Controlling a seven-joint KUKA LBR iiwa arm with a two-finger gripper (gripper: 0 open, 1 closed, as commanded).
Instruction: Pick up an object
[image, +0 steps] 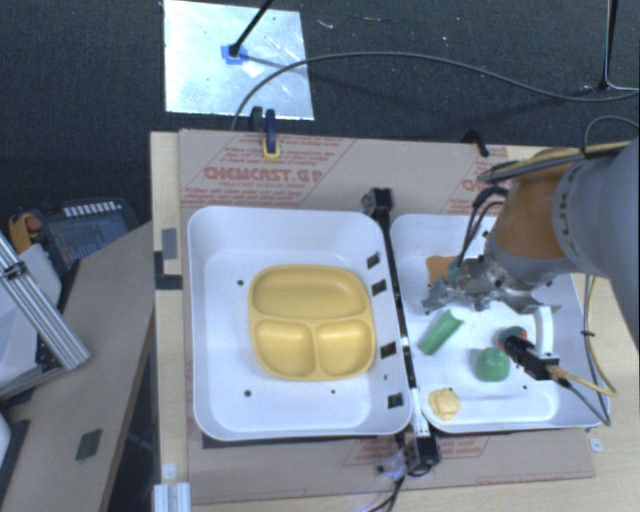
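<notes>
The right bin (560, 405) holds several small objects. A green cylinder (440, 332) lies tilted near the bin's left side. A green rounded piece (491, 364) sits to its right, and a small yellow piece (444, 403) lies near the front edge. An orange piece (438, 267) shows at the back left, partly hidden by the arm. My gripper (452, 293) hangs low over the right bin, just above and behind the green cylinder and in front of the orange piece. Nothing is visibly held in it.
The left bin (215, 250) carries a yellow divided plate (308, 320). A black divider strip (392, 300) runs between the bins. The grey arm and its orange band (535, 215) cover the right bin's back right. Cables trail along the bin's right edge.
</notes>
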